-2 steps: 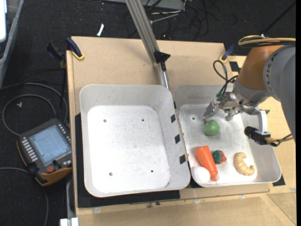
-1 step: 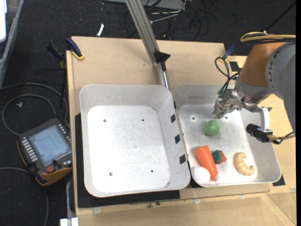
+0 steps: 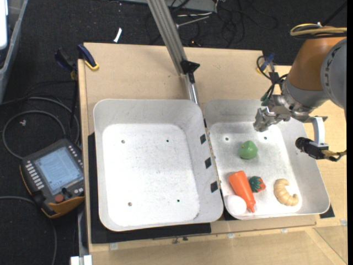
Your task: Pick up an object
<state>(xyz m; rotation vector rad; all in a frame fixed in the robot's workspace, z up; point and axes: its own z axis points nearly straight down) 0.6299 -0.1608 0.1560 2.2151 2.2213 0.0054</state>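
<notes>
The right bin [image 3: 309, 164] holds a green round fruit [image 3: 249, 149] near its middle. An orange carrot [image 3: 242, 187] lies toward the front, a white egg-like ball [image 3: 237, 205] touches its lower end, and a small red and green piece [image 3: 256, 184] sits just right of it. A tan croissant [image 3: 286, 192] rests at the front right. My gripper [image 3: 263, 121] hangs over the back part of the right bin, up and to the right of the green fruit, with nothing seen in it.
The left bin [image 3: 105, 164] lies beside the right one. A metal pole [image 3: 168, 26] slants down to the bench's back middle. Blue clamps [image 3: 87, 57] grip the bench's back corners. A teach pendant [image 3: 52, 175] lies on the floor at left.
</notes>
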